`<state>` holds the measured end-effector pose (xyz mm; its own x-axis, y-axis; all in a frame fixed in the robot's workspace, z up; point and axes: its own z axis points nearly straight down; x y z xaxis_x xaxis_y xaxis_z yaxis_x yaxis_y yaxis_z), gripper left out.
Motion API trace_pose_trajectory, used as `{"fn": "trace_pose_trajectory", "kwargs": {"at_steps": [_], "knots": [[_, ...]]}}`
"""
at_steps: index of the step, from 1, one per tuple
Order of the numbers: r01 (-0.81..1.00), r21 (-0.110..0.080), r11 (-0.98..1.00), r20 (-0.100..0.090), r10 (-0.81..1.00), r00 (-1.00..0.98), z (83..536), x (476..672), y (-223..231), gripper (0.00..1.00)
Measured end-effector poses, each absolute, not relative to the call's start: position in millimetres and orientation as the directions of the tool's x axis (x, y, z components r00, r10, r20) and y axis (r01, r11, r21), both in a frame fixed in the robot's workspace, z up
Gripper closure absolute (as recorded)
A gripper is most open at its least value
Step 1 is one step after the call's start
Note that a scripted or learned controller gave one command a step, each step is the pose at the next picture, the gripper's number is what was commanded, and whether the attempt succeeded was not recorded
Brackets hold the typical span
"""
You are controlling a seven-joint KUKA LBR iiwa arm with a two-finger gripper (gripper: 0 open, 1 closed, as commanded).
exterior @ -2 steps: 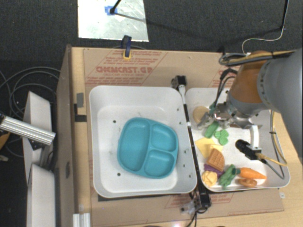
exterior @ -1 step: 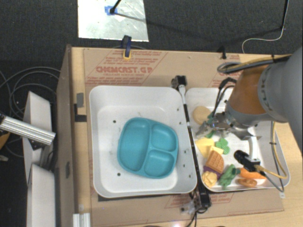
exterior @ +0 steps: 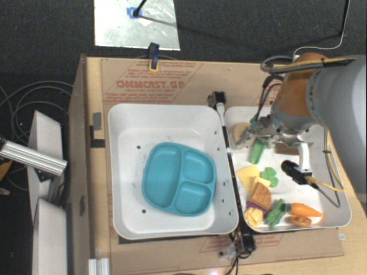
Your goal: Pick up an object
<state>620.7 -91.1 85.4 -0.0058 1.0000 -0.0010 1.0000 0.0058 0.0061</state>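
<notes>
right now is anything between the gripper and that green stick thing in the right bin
Nothing visible does. The gripper sits right over the upper end of the green piece, with the other toy food lying lower in the right bin.

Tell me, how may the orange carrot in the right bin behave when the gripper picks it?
The carrot looks like stiff toy plastic, so probably light. Its tapered, rounded shape could slip from the fingers or roll. It lies near the bin's wall, leaving little room.

1. Bench [exterior: 86, 153]: brown cardboard sheet [exterior: 155, 82] with red print covers its top.
2. Left bin [exterior: 123, 171]: white, resting on the cardboard toward the bench's left half.
3. Right bin [exterior: 338, 211]: white, touching the left bin's right side, reaching the bench's right edge.
</notes>
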Motion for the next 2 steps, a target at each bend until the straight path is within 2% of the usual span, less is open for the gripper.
{"fn": "trace_pose_trajectory", "kwargs": {"at_steps": [1, 2], "knots": [[1.0, 0.005, 0.006, 0.0, 1.0, -0.006, 96, 619.3, -91, 1.0], [1.0, 0.008, 0.012, 0.002, 1.0, -0.012, 213, 600.6, -6, 1.0]]}}
